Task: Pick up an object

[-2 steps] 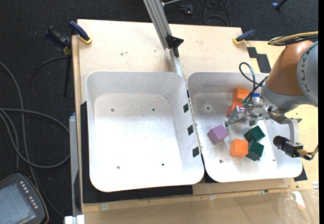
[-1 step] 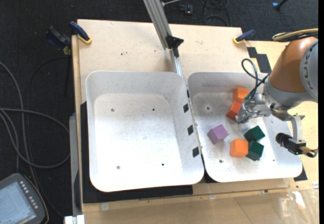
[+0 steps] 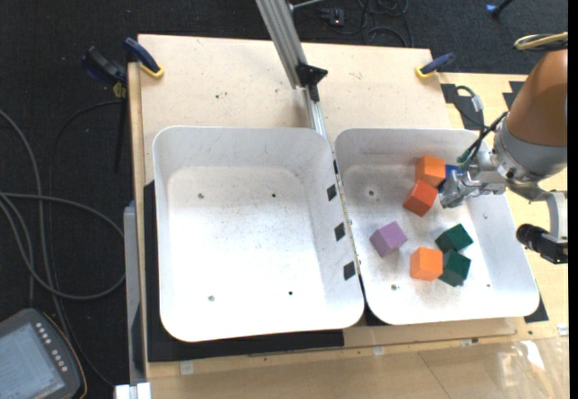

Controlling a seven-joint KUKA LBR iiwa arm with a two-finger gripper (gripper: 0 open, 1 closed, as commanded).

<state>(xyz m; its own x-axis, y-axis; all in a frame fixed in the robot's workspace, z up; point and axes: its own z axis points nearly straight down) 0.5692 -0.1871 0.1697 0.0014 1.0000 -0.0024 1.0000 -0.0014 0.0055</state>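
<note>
The right bin (image 3: 506,293) holds several small blocks. Two orange blocks sit near its middle, one (image 3: 431,169) behind the other (image 3: 420,199). A purple block (image 3: 388,237) lies toward the bin's left side. A third orange block (image 3: 426,264) rests near the front, with two dark green blocks (image 3: 453,236) (image 3: 456,269) beside it. My gripper (image 3: 450,191) is low in the right bin, right beside the two orange blocks on their right. A small blue piece (image 3: 452,173) shows at the gripper, and I cannot tell whether it is a block.
The left bin (image 3: 181,162) lies beside the right one. A slanted metal pole (image 3: 275,13) rises from the back of the bench between the bins. Clamps (image 3: 144,59) (image 3: 435,65) grip the board's back corners. The arm's orange band (image 3: 546,108) hangs over the right bin's far right edge.
</note>
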